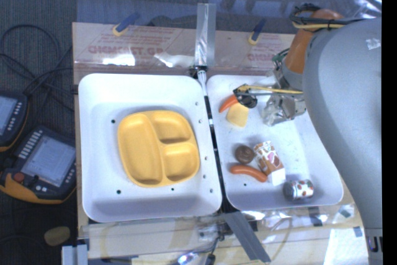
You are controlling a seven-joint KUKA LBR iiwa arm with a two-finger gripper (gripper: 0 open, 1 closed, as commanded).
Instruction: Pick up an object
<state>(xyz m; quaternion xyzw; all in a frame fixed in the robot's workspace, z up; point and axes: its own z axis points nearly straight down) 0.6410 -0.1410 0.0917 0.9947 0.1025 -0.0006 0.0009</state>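
Over the right bin (322, 152), the gripper (243, 96) hangs at twelve o'clock of the yellow wedge (237, 115), jaws' state impossible to tell, a descent seemingly next.

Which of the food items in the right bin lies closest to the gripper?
The yellow cheese wedge with the orange carrot beside it, right under the gripper. The sausage, brown piece and can lie nearer the front rim.
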